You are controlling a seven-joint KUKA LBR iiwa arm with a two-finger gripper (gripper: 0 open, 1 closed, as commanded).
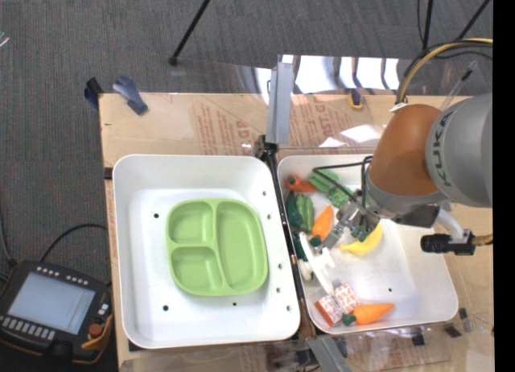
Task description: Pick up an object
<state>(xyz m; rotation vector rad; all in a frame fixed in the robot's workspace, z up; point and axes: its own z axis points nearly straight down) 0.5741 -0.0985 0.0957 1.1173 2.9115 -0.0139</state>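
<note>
Grey carpet fills the top and left of the frame, and below it you have a cardboard-topped bench (pixel 201 125) carrying the two white bins. Your arm (pixel 434 161) comes in from the right edge, its bulk hanging over the upper part of the right bin (pixel 418 294). The left bin (pixel 141 314) sits at lower centre-left and holds a green divided tray (pixel 217 245).

Everything you could pick lies in the right bin, in its left half: a yellow banana-shaped piece (pixel 366 241) just beside the gripper (pixel 348 225), an orange carrot (pixel 323 222) on the gripper's left, dark green vegetables (pixel 301 211) along the bin's left wall, a white piece (pixel 316 262) below them, a second carrot (pixel 368 312) near the bottom rim, and a small red-and-white box (pixel 334 304) touching it.

The gripper is low among the carrot and the yellow piece; you cannot tell from here whether it is spread or closed, or whether anything sits between its tips.

To do this well, I judge you should commit to one item, centre on it, and go straight down, since neighbours crowd close and a glancing touch would likely push them aside.

The wrist hides the bin's upper middle, and the green items there blur together.
</note>
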